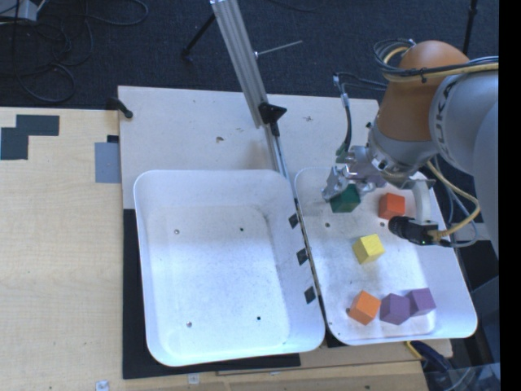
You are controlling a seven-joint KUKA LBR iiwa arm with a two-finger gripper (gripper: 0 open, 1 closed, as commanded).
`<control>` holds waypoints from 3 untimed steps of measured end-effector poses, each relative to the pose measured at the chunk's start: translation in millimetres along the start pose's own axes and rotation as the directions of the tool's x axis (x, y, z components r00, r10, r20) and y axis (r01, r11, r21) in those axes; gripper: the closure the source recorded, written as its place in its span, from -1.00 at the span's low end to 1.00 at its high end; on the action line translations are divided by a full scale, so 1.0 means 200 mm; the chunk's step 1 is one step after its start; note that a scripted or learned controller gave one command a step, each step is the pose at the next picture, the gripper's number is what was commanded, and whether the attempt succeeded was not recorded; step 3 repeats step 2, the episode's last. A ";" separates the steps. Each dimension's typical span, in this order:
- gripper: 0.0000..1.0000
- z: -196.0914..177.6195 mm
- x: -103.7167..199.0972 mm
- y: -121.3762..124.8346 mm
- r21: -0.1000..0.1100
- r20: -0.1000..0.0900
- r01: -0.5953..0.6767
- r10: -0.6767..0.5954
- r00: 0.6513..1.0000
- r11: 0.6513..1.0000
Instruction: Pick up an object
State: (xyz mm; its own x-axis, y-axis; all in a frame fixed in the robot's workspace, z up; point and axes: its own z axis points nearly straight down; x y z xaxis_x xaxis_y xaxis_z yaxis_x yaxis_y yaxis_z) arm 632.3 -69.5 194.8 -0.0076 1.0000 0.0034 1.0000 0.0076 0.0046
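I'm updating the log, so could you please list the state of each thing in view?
gripper: low over the right bin, at the green block
green block: at the fingertips, grip unclear
red-orange block: loose
yellow block: loose, tilted
orange block: loose
two purple blocks: side by side
right bin: holds all blocks

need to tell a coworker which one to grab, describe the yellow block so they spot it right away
Look in the right-hand white bin, the one the arm reaches into. Near its middle, below the green block at the pincer, lies the yellow block, standing apart. It is the one yellow piece; its neighbours are orange, purple and green.
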 end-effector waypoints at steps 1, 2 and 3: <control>1.00 0.03 0.42 0.06 0.007 0.000 0.000 0.000 1.000 1.000; -1.00 0.03 0.41 0.06 0.008 0.004 -0.003 0.003 1.000 1.000; -1.00 0.03 0.41 0.06 0.008 0.004 -0.003 0.003 1.000 1.000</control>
